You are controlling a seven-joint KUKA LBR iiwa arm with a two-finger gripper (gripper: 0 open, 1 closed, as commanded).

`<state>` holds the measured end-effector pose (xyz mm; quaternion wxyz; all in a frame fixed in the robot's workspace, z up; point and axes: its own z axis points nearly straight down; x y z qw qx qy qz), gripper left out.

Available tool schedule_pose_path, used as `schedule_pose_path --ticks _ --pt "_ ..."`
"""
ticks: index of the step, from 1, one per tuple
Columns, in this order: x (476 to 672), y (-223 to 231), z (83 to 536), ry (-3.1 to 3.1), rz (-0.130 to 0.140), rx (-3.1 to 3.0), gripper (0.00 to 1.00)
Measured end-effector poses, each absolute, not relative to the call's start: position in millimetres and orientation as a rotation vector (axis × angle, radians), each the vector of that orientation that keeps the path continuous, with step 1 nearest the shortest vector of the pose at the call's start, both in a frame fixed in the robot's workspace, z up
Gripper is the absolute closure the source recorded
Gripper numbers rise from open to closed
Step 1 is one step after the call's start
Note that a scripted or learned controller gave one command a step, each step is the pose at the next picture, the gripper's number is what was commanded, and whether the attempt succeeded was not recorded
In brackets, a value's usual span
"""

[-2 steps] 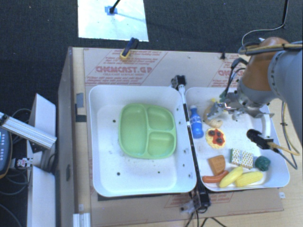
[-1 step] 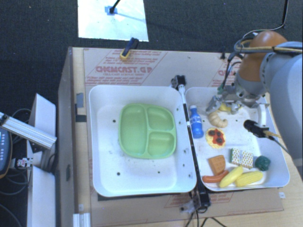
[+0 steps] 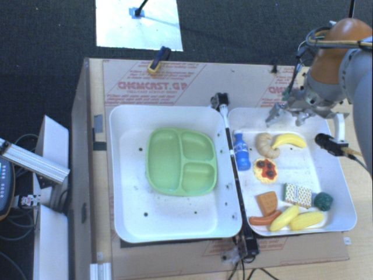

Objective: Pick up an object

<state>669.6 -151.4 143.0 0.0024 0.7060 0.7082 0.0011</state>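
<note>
Above right bin (image 3: 344, 214), end effector (image 3: 289, 116) hangs spread, holding nothing.

two white bins: the left bin (image 3: 125, 214) and the right bin (image 3: 338, 185). one green divided plate (image 3: 180, 160) in the left bin. in the right bin: three bananas, one far (image 3: 289, 140) and two near (image 3: 284, 217) (image 3: 307, 219); one blue bottle (image 3: 241, 151); one croissant (image 3: 265, 144); one small pizza (image 3: 266, 170); one cracker (image 3: 298, 195); one broccoli (image 3: 323, 201); one toast piece (image 3: 267, 202); one sausage (image 3: 263, 219).
</note>
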Motion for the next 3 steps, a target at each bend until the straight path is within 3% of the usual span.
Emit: schedule_pose_path --ticks 1,2,3 --pt "659.1 -130 84 2.226 0.001 2.216 0.00" --pt "641.6 -138 85 2.222 0.001 2.219 0.00" --pt "582.0 -127 84 2.222 0.001 2.220 0.00"
